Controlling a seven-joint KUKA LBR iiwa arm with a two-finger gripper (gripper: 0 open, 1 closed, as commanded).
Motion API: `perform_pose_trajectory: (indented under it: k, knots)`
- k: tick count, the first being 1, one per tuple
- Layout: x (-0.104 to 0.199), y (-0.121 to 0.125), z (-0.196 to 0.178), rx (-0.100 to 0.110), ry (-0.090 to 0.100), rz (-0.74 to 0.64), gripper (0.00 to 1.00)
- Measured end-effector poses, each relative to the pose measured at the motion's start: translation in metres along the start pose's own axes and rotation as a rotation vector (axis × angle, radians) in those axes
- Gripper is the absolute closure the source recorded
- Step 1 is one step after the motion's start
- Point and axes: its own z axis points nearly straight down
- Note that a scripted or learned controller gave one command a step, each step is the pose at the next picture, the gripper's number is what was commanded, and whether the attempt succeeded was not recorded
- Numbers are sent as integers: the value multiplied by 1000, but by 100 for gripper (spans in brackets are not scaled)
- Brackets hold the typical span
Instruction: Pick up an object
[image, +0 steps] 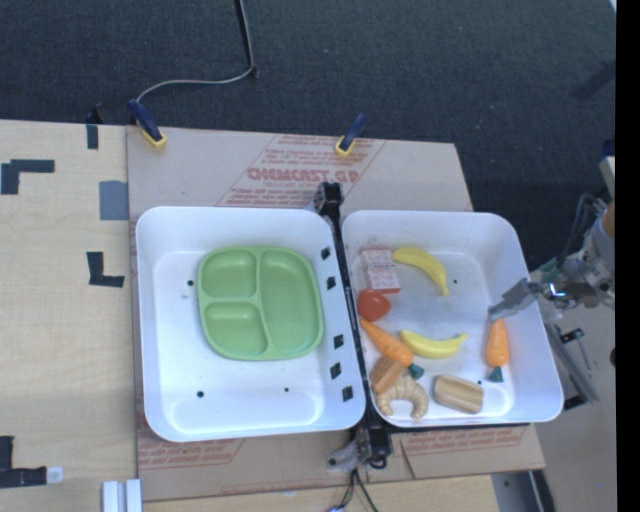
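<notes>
A: What's nearest your gripper (506, 303)?

B: The small orange plastic carrot with a green tip (497, 345), lying at the right side of the right white bin (500, 235), just beside the fingertips.

A: Any text?

B: "CHEMCAST" printed red on the brown cardboard sheet (290, 170).

A: Arm pose?

B: Reaches in from the right, low over the bin wall. You can't tell whether the fingers are spread.

You can read "CHEMCAST GP" in red capitals on the brown paper sheet (290, 175) under the bins, printed upside down near its far edge. More red print along the sheet's near edge is too small to read.
</notes>
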Motion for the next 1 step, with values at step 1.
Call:
perform_pose_trajectory:
  k: [1]
  knots:
    - [-12,17,105,3,1,0,0]
